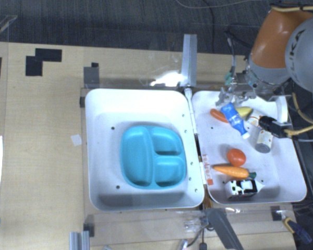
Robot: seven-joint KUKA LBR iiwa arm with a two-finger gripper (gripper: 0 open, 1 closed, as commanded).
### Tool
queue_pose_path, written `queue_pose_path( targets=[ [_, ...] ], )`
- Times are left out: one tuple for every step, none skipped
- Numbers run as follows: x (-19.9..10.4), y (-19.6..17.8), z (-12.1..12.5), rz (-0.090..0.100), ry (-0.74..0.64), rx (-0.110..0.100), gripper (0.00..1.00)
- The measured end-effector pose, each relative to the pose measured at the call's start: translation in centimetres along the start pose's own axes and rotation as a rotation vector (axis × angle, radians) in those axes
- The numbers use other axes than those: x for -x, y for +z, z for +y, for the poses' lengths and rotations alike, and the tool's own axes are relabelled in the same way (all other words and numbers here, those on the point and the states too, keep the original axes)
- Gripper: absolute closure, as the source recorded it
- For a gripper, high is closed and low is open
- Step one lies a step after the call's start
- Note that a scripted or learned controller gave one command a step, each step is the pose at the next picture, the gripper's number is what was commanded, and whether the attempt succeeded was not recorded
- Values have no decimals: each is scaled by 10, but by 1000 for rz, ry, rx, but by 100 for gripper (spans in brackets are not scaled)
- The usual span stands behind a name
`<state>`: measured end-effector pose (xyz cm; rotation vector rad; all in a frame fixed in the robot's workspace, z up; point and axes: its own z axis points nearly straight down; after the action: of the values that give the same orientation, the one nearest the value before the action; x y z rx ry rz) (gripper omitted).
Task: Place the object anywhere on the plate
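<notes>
1. Reaching in from the right, the arm (287, 40) holds its gripper (235, 91) over the far part of the right bin (289, 184).
2. Whether the gripper is spread or pressed together, I cannot tell.
3. Just below the gripper lies a blue tube (233, 117), with an orange piece (218, 115) beside it.
4. Nearer in that bin are a tomato (237, 156), a carrot (230, 171) and a black-and-white toy (243, 187).
5. The blue plate (152, 157) sits in the left bin (101, 139).
</notes>
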<state>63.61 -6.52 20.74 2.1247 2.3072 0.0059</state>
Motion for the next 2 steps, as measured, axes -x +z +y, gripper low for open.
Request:
queue_pose_path(
  targets=[
    [-2,-56,35,-1,-179,1,100],
    [-91,17,41,2,-107,-2,100]
  ],
)
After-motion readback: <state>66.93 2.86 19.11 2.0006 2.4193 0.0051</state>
